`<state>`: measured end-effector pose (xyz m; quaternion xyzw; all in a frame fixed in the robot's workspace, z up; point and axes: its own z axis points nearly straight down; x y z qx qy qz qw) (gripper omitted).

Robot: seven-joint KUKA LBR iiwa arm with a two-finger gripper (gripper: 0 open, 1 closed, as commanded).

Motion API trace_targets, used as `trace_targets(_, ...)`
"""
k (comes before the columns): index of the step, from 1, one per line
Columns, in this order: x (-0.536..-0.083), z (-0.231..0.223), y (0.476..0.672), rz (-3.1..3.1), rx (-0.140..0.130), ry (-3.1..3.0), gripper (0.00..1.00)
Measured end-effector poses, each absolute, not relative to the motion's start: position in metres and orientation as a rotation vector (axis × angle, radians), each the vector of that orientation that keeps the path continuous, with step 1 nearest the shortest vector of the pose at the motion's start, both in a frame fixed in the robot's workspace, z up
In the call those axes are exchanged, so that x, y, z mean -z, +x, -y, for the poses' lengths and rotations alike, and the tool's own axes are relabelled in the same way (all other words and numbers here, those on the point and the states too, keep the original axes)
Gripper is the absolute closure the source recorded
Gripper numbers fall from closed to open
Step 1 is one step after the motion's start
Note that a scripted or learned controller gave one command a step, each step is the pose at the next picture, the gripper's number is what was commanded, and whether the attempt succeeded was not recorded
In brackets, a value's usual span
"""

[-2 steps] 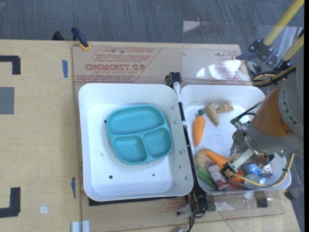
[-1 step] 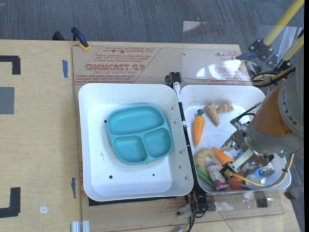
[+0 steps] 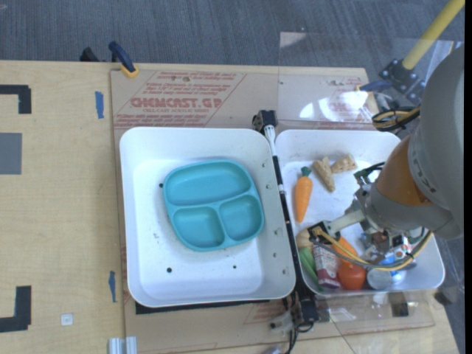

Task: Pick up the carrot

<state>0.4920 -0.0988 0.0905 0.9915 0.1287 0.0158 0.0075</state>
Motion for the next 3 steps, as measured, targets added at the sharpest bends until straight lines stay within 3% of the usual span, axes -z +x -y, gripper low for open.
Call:
trace_targets(1, -0.091, 0.09, 0.492, -0.331, -0.053, 3.115, 0.0)
trace_targets(2, -0.091, 0.089, 0.489, -0.602, -0.036, 3.083, 0.0)
trace_targets(3, -0.101, 0.091, 0.486, -0.601, -0.021, 3.08, 1.0)
